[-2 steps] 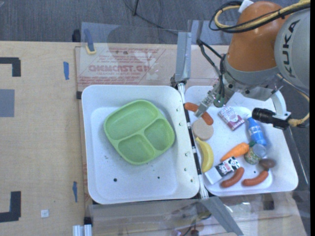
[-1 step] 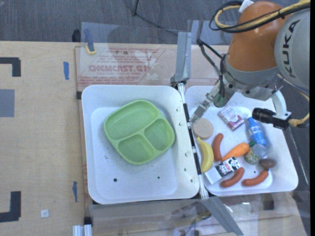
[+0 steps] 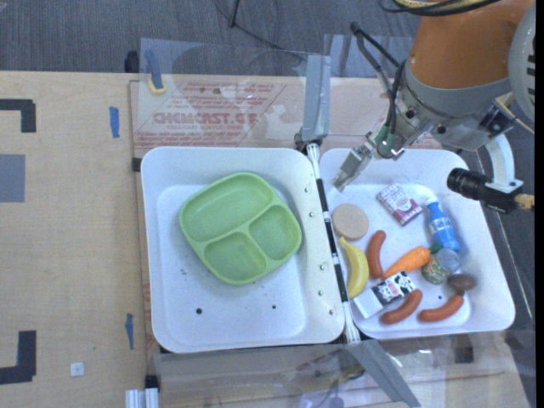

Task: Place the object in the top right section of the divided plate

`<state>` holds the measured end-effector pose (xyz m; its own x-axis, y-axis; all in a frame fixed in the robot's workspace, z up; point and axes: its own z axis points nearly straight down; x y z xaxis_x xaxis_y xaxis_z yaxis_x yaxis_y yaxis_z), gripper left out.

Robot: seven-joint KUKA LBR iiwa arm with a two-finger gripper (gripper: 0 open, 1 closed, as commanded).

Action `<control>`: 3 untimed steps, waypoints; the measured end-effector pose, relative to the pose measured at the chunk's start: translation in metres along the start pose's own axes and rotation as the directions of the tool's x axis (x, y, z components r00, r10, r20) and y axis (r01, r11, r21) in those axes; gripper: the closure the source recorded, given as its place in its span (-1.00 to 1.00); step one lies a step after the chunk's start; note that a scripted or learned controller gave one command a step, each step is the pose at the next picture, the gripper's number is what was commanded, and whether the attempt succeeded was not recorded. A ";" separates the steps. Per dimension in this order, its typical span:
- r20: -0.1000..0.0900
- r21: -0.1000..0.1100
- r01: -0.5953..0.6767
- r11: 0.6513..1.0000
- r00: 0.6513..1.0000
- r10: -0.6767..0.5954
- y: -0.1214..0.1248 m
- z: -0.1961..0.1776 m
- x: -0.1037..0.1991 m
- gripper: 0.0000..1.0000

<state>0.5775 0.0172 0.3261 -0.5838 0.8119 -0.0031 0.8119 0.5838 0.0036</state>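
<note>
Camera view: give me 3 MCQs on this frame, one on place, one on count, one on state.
1. Which bin holds the green divided plate?
A. left bin
B. right bin
C. neither, it sits on the bench

2. How many sausages lie in the right bin?
A. one
B. three
C. five

3. What does the divided plate hold?
A. a banana
B. a carrot
C. nothing

Answers:
1. A: the plate lies in the left bin, left of the divider between the bins.
2. B: one sausage lies beside the banana, and two more lie at the near edge.
3. C: all three sections show bare green; the banana and the carrot lie in the right bin, and the gripper hangs over that bin's far left corner.
</note>
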 end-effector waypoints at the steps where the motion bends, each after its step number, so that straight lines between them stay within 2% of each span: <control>1: -0.003 0.002 0.028 1.000 1.000 -0.028 0.073 0.124 0.131 -1.00; 2: -0.002 -0.005 -0.056 0.998 0.998 0.056 0.040 0.230 0.204 -1.00; 3: -0.002 -0.005 -0.056 0.998 0.998 0.056 0.040 0.230 0.204 -1.00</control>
<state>0.4920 0.2059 0.0954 -0.5372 0.8435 -0.0011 0.8434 0.5372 0.0086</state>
